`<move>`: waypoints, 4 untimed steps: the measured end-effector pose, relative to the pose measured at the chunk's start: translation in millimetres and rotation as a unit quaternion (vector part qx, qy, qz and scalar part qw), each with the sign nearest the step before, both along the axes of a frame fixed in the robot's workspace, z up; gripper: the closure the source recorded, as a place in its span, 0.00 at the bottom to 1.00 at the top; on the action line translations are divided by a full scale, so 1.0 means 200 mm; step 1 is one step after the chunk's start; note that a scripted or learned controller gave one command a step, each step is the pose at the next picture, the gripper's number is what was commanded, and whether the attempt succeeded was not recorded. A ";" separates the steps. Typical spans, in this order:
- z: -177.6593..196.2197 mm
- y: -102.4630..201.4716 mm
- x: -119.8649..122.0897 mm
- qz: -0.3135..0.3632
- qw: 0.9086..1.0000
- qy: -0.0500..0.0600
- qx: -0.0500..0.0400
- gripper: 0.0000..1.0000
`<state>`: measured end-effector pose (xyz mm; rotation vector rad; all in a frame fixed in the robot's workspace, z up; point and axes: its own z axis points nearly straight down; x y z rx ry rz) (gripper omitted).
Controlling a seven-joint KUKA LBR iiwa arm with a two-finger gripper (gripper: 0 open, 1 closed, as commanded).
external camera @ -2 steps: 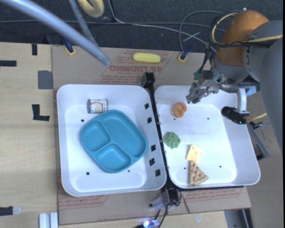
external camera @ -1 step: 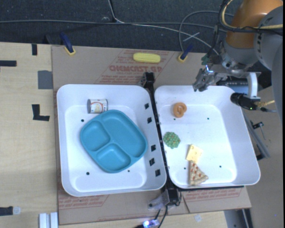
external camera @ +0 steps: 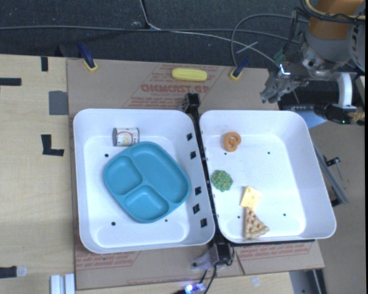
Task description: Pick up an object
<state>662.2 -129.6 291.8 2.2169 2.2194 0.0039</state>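
We find the task not yet begun: the gripper (external camera: 275, 90) hangs beyond the right bin's (external camera: 294, 122) far edge, its opening indiscernible to us, while the pretzel (external camera: 232, 141), broccoli (external camera: 221, 180), cheese (external camera: 250, 197) and pizza slice (external camera: 254, 225) lie untouched inside.

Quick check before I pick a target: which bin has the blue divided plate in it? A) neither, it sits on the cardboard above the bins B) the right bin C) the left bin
C: the blue divided plate lies in the left bin, beside a small can.
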 end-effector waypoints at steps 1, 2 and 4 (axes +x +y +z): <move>0.00 0.26 -0.09 0.002 1.000 0.003 0.001 1.00; -0.12 0.53 -0.16 0.002 1.000 0.004 0.001 1.00; -0.28 1.01 -0.33 0.002 1.000 0.005 0.001 1.00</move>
